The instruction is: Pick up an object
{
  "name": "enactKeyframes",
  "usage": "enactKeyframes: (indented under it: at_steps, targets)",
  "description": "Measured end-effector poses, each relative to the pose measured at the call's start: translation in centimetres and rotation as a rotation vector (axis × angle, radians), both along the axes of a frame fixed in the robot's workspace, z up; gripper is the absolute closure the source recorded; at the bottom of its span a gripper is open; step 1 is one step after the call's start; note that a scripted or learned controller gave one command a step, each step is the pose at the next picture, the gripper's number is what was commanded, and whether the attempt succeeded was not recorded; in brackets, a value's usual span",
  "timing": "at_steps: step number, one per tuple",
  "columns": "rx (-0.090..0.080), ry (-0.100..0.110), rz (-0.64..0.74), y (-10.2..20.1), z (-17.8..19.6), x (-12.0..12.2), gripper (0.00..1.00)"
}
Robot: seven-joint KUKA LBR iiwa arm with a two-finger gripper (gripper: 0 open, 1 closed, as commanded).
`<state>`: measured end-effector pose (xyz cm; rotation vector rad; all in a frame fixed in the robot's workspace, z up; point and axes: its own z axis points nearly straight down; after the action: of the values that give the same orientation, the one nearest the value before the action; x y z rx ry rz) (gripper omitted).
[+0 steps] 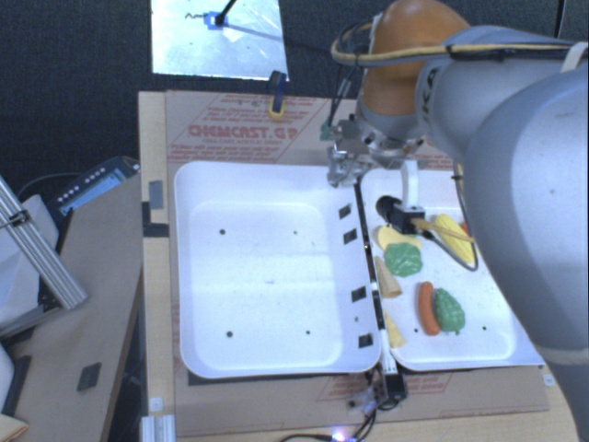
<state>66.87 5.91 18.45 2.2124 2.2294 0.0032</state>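
The right bin (pixel 488 343) holds several toy foods: a yellow banana (pixel 453 235), a green leafy piece (pixel 403 260) on a yellow slice (pixel 392 238), an orange sausage (pixel 426 308), a green broccoli (pixel 449 309) and two pale wedges (pixel 389 282) (pixel 394 331) by the divider. My gripper (pixel 343 169) hangs at the far end of the divider between the bins, above the rims, apart from every item. The grey arm covers the right bin's far right part.
The left white bin (pixel 267 274) lies beside the right one on a cardboard sheet (pixel 239 129). A yellow clamp (pixel 276 109) and a shiny foil sheet (pixel 216 26) sit behind the bins. A grey device (pixel 92 184) lies off the bench at left.
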Motion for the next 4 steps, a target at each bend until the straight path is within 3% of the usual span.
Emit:
enactKeyframes:
  at_steps: [1,3,4]
  targets:
    - [0.003,-0.006,0.007,11.2,4.9,0.0,1.0]
    - [0.0,0.006,0.0,17.8,-7.2,-0.2,1.0]
    - [-0.001,0.003,-0.006,17.5,-10.1,-1.5,1.0]
